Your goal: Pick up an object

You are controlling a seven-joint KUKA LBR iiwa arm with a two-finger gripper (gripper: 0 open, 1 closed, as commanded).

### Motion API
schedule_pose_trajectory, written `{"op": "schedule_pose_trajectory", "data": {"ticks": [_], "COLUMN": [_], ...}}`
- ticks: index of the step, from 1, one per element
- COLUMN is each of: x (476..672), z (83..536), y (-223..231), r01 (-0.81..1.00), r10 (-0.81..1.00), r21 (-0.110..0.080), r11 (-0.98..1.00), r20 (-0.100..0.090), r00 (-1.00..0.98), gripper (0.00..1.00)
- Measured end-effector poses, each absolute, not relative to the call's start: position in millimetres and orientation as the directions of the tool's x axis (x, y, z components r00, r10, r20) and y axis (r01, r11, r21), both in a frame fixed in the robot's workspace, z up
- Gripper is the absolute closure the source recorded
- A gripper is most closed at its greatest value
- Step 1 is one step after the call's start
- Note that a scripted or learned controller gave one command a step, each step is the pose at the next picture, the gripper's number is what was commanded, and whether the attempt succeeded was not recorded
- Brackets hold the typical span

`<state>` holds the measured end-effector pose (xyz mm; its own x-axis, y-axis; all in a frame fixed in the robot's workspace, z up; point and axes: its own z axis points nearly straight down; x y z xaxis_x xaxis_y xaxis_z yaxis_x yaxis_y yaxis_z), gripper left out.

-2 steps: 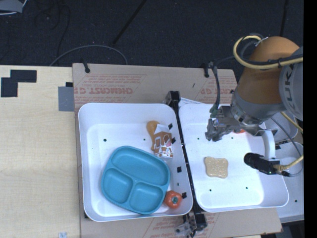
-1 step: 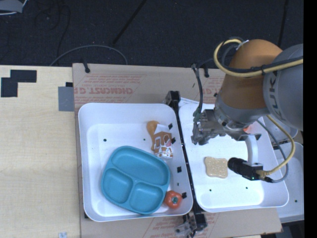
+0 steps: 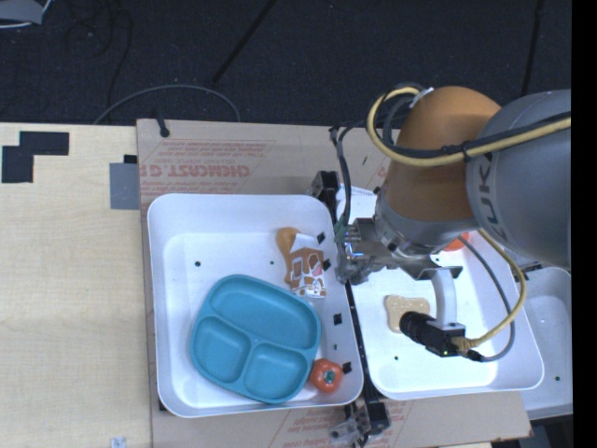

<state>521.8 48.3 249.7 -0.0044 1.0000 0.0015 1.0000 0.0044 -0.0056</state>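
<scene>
Camera view. Left bin (image 3: 168, 250): a blue divided plate (image 3: 254, 338) fills the lower middle, its lower edge close to the front wall; a red tomato-like object (image 3: 326, 375) lies just beside the plate's lower right corner, near the divider between the bins. A small printed packet (image 3: 306, 273) and a tan piece (image 3: 286, 242) lie near the right wall; the upper left floor is bare. Right bin (image 3: 522, 367): a tan flat piece (image 3: 407, 308) lies on the floor, the lower floor bare. The arm (image 3: 466, 171) leans over the right bin's upper half. The gripper (image 3: 353, 261) hangs at the divider beside the packet; its finger state cannot be told.
</scene>
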Motion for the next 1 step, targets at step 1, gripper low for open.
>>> {"op": "schedule_pose_trajectory", "data": {"ticks": [1], "x": [509.7], "z": [226.6], "y": [96.0], "r01": [1.0], "r10": [1.0], "r21": [-0.007], "r11": [0.005], "r20": [0.001], "r00": [-0.005], "gripper": [1.0]}}
